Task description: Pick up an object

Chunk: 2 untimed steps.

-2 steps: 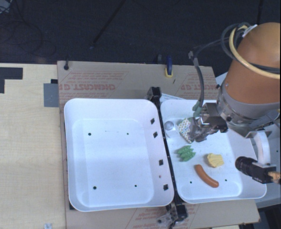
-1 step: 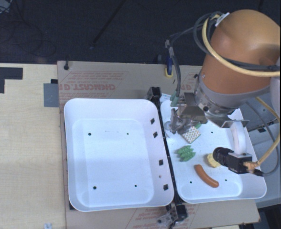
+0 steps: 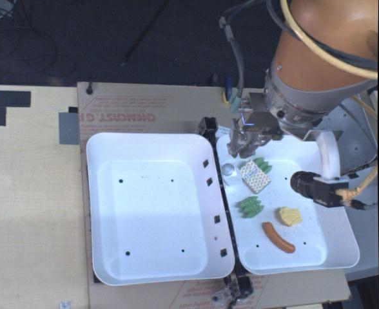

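**A:** Pale wood bench on the left, brown cardboard sheet under two white bins. What lies nearest?

**B:** Nearest in the right bin is an orange-red sausage, lying aslant on the floor. Just past it, and apart from it, sits a yellow corn-like piece. To the left of that, near the wall between the bins, is a green leafy piece.

**A:** And further in?

**B:** A white dotted block lies tilted, with a second green piece touching its far side. Left of the block, close to the dividing wall, sits a small clear round thing. All of them rest on the bin floor.

**A:** The left bin?

**B:** It lies alongside, touching the right one.

**A:** Where is the gripper?

**B:** The gripper hangs over the far left corner of the right bin, just beyond the round thing and the block. Whether it is open or closed, I cannot tell. Behind it rises the arm, grey with a broad orange band, against a dark backdrop.
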{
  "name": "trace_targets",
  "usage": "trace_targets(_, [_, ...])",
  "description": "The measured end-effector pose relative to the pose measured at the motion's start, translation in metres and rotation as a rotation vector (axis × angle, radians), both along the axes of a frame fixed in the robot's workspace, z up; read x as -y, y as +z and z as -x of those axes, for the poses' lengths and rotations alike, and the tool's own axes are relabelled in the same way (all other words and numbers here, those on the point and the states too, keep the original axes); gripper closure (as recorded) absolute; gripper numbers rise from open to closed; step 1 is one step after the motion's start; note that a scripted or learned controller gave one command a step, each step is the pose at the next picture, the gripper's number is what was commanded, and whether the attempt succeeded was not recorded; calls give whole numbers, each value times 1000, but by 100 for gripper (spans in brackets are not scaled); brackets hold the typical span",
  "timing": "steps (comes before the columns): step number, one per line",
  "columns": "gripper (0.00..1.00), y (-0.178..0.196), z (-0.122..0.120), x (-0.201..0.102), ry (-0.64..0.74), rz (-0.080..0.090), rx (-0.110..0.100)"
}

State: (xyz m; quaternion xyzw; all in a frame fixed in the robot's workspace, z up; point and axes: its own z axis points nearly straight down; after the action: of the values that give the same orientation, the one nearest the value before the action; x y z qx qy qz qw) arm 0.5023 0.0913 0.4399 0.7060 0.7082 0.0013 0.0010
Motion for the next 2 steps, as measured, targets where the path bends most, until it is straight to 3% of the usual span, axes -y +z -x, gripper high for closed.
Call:
trace_targets(1, [100, -95, -93, 12, -4, 1, -1])
trace_targets(2, [100, -201, -14, 78, -9, 1, -20])
